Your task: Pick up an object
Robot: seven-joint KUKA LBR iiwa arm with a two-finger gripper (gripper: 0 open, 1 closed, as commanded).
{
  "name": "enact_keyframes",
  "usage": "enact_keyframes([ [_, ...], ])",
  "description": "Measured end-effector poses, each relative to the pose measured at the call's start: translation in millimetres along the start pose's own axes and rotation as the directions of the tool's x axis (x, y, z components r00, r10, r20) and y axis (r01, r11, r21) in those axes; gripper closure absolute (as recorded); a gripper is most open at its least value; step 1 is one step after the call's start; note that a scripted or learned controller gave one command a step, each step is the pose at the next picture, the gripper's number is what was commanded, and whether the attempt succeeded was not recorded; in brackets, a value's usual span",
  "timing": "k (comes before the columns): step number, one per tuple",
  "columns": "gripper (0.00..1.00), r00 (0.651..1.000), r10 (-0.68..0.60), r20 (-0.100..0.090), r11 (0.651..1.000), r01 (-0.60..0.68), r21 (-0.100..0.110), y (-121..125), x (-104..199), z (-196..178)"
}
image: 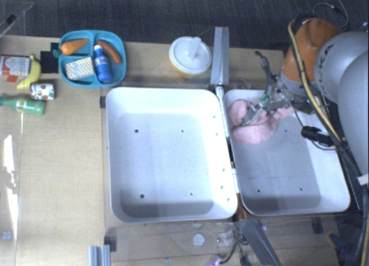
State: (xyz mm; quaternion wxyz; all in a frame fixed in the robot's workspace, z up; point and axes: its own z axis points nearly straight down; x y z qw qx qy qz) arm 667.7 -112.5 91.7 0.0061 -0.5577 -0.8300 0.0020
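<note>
item: pink cloth (pixel 252 125), crumpled in the right bin's (pixel 300 201) far-left corner; likely soft, light, limp. take a raised fold. gripper (pixel 258 111) on it; fingers' state unclear.

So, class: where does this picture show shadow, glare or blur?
Camera view: soft shadow lies along the near wall of the left bin; pale glare streaks the bench at the left; the gripper over the pink object looks blurred.
</note>
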Motion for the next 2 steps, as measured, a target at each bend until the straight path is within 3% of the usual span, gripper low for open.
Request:
enact_keyframes([
  [1,1.00,1.000,-0.002,0.015,1.000,0.003,-0.013,2.6,-2.9,-12.9],
  [2,1.00,0.997,0.074,0.008,0.997,-0.073,-0.017,29.2,68.5,-94.4],
])
